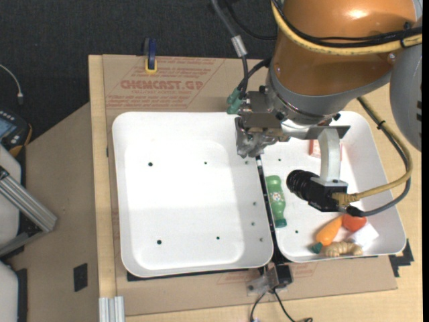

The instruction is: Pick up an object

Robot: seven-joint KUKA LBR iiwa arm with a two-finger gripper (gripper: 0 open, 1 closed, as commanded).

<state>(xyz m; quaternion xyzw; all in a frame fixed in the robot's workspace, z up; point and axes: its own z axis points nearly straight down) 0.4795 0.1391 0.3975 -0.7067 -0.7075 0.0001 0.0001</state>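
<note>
My gripper [251, 146] hangs over the far end of the ridge where the two bins meet, under the big orange wrist band. In the right bin [375, 159], a green bottle [275, 200] lies along the left wall, just below and to the right of the gripper. An orange carrot-shaped piece [328, 231], a red piece [354, 222] and a beige knobbly piece [342, 249] cluster in the near corner. A red and white item [314, 149] is partly hidden behind the arm's white bracket. I see nothing held in the gripper.
The left bin [124, 180] is a white tray with a few small dark dots on its floor. A black cylinder [308, 186] with a yellow cable is mounted on the arm, above the right bin. Cardboard [167, 82] lies under both bins.
</note>
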